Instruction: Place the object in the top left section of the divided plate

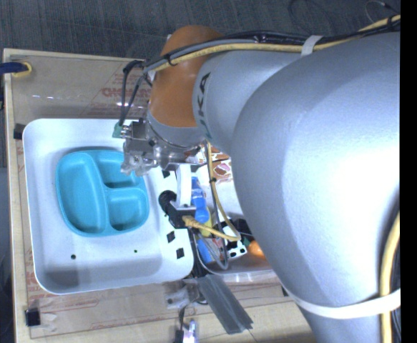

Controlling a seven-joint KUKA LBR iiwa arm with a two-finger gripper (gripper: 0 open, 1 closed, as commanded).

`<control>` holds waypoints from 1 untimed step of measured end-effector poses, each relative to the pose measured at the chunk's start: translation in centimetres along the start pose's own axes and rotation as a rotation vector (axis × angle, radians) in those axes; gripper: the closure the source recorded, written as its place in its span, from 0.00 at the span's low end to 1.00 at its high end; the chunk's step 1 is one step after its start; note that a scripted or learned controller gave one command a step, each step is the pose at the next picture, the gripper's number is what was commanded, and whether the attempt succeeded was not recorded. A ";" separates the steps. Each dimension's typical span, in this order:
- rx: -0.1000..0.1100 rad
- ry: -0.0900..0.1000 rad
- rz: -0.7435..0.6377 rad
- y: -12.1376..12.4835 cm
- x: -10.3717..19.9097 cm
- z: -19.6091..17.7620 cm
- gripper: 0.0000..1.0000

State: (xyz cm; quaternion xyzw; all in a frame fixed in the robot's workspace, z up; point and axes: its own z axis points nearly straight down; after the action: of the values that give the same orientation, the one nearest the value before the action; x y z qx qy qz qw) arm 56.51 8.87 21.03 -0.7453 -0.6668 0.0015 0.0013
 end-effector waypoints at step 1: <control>0.010 -0.002 0.280 -9.3 1.0 9.9 1.00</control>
State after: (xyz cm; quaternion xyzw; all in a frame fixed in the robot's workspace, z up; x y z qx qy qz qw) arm 47.32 10.93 11.19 -0.8310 -0.5563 0.0055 0.0042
